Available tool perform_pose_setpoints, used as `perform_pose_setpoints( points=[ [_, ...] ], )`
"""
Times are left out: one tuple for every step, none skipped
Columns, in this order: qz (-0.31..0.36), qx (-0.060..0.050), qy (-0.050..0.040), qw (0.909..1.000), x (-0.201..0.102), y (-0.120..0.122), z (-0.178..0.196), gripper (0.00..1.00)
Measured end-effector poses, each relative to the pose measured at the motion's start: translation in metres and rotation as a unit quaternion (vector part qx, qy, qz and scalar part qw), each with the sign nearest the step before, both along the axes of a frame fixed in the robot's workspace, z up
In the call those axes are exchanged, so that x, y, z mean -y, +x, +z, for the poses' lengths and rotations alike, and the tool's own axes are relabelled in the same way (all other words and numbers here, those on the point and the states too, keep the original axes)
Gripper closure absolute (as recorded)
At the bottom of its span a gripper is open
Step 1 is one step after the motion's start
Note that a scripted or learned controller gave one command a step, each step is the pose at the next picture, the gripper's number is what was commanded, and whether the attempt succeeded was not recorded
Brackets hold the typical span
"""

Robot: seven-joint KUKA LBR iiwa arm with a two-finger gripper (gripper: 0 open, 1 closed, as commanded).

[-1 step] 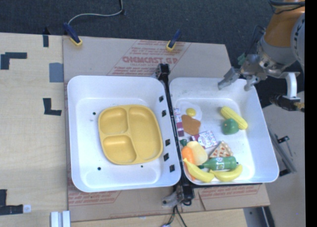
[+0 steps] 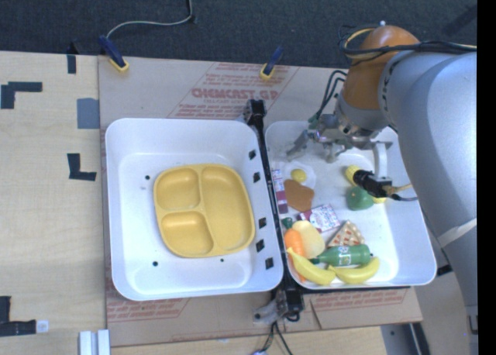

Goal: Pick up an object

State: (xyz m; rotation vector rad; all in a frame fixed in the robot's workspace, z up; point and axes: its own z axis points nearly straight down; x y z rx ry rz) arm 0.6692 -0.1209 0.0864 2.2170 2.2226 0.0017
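Observation:
My gripper [image 2: 316, 143] hangs over the far part of the right bin [image 2: 411, 256], under the orange wrist band. Just below it lies a fried egg toy [image 2: 298, 175] beside a brown piece [image 2: 298, 194]. Further forward sit a small printed packet [image 2: 324, 218], a pizza slice [image 2: 347, 233], a green bottle [image 2: 345, 254], two bananas [image 2: 311, 270] and an orange piece [image 2: 294, 240]. A green pepper [image 2: 359, 199] rests near the arm. I see nothing held in the gripper.
The left bin [image 2: 128, 152] holds a yellow divided plate [image 2: 204, 210]. A black divider [image 2: 262, 183] runs between the bins. The grey arm [image 2: 434, 136] covers the right bin's far right corner. Two yellow clamps [image 2: 115, 53] pin the cardboard at the back.

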Motion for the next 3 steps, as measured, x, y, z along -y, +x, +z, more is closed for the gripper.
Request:
perform_pose_setpoints(
  points=[
    [-0.001, -0.001, -0.0005, 1.0, -0.0234, -0.0029, -0.001, 0.0],
    [-0.001, -0.001, -0.0012, 1.0, -0.0261, -0.0035, -0.0011, 0.0],
    [-0.001, -0.001, -0.0013, 1.0, -0.0262, -0.0028, -0.0011, 0.0]
  ],
)
